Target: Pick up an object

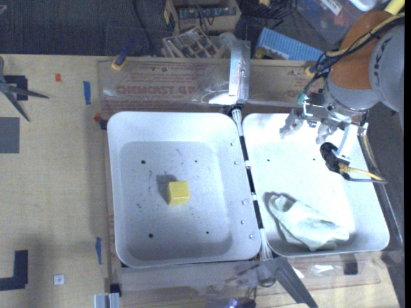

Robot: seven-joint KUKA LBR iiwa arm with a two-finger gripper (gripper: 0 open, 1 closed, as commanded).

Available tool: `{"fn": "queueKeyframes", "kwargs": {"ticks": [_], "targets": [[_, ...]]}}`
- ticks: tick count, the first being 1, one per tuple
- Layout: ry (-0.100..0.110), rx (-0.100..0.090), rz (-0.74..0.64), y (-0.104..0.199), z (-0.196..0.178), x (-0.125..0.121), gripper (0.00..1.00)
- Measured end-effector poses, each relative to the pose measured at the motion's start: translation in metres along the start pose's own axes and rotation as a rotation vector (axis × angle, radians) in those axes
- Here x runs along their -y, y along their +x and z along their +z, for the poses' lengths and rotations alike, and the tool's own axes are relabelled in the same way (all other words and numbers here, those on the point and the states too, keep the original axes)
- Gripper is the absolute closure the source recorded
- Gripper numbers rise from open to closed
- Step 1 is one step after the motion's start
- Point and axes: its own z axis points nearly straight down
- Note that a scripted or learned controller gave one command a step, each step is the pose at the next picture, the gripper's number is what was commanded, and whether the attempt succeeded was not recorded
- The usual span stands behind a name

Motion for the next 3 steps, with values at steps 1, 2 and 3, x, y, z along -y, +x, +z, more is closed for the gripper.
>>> {"fn": "queueKeyframes", "kwargs": {"ticks": [1, 2, 3], "targets": [[0.0, 0.0, 0.0, 0.0, 0.0, 0.0, 0.0], [0.0, 0.0, 0.0, 0.0, 0.0, 0.0, 0.0], [0.0, 0.0, 0.0, 0.0, 0.0, 0.0, 0.0]]}}
